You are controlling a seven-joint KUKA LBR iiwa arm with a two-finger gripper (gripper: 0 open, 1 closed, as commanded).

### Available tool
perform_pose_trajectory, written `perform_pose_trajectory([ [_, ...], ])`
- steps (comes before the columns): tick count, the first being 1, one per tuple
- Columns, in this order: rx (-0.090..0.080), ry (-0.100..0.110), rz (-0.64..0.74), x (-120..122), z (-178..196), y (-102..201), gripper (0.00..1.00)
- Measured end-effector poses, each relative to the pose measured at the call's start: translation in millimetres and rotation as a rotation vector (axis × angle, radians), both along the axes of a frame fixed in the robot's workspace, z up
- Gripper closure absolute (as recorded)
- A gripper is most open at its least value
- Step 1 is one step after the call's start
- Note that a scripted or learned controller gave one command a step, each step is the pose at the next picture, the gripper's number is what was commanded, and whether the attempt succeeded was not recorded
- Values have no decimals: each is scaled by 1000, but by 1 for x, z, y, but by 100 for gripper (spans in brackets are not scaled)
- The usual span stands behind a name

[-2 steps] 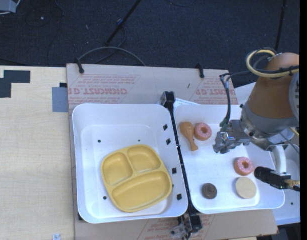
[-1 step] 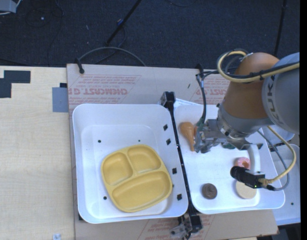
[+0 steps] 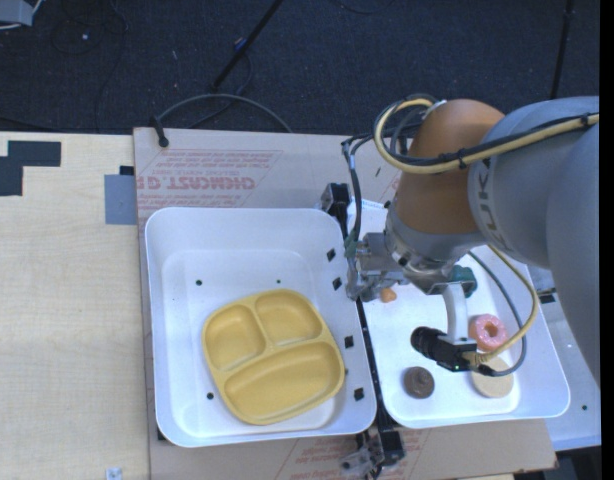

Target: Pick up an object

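Overhead camera: your gripper (image 3: 371, 276) hangs at the right bin's (image 3: 537, 368) left edge, just beside a small orange piece (image 3: 387, 294); whether it is clenched or released, you cannot tell. A pink doughnut (image 3: 486, 330), a brown disc (image 3: 419, 382) and a pale disc (image 3: 494, 383) lie nearer. A yellow divided plate (image 3: 274, 355) lies in the left bin (image 3: 177, 268).

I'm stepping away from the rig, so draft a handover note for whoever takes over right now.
Pincer: low at the left edge of the right bin, grip state unclear, no object visibly held.
In right bin: pink donut, brown disc, tan disc.
In left bin: yellow divided tray.
Done: nothing picked yet.
Left: grasp one object and lift it.
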State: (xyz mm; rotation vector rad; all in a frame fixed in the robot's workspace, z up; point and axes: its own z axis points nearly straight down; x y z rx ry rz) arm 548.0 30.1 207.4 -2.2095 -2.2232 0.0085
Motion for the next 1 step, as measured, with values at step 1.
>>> perform_pose_trajectory([
  [1,-1,-1,0,5,15,55,100],
])
